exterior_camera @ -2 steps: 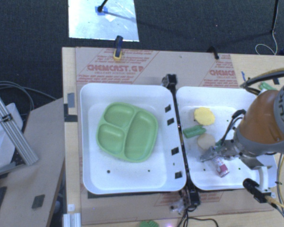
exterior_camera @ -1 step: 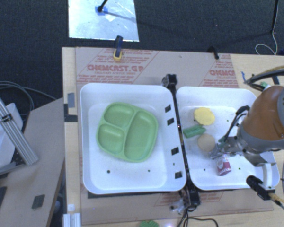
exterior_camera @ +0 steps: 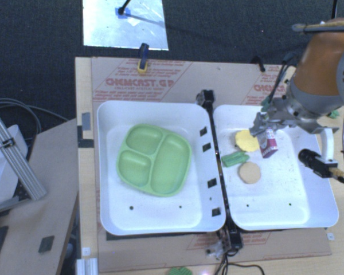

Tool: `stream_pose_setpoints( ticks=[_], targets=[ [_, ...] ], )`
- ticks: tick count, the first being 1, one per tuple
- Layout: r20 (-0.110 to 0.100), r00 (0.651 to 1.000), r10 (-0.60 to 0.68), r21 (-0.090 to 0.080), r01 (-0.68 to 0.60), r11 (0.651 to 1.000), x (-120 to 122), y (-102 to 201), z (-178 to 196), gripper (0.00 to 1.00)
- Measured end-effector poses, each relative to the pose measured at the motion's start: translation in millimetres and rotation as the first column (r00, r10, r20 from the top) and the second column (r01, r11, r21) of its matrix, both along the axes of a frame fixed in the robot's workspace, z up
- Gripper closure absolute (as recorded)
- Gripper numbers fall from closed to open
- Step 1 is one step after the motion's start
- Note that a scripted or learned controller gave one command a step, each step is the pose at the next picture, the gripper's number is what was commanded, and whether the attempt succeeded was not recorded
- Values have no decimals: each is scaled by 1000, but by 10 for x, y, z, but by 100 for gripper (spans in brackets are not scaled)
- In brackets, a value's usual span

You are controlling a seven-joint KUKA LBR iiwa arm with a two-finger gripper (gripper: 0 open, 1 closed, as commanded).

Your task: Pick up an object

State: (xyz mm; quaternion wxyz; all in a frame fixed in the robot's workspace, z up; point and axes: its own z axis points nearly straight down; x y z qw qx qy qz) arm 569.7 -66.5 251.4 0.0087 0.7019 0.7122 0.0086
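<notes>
Tool [exterior_camera: 266, 132] hangs over right shallow white plastic bin [exterior_camera: 286, 211]; can't tell its state; small red-and-white carton [exterior_camera: 269, 146] sits directly under it, contact unclear; round yellow piece [exterior_camera: 247, 141] just left of carton; green bar [exterior_camera: 234, 158] and tan disc [exterior_camera: 250, 173] lower-left of carton; green divided plastic plate [exterior_camera: 155, 160] well left, in other bin [exterior_camera: 155, 222].

I read red print on the brown protective sheet [exterior_camera: 160, 76] lying under the two white bins [exterior_camera: 112, 153]: "CHEMCAST GP", upside down, just beyond the left bin's far rim. The same print repeats beyond the right bin, partly hidden and not fully legible.
</notes>
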Motion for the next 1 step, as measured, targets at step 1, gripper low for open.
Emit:
stream_pose_setpoints(
  ticks=[1],
  targets=[
    [-24, 1000, -7, 1, 7, 1000, -161, 334, -174, 100]
  ],
)
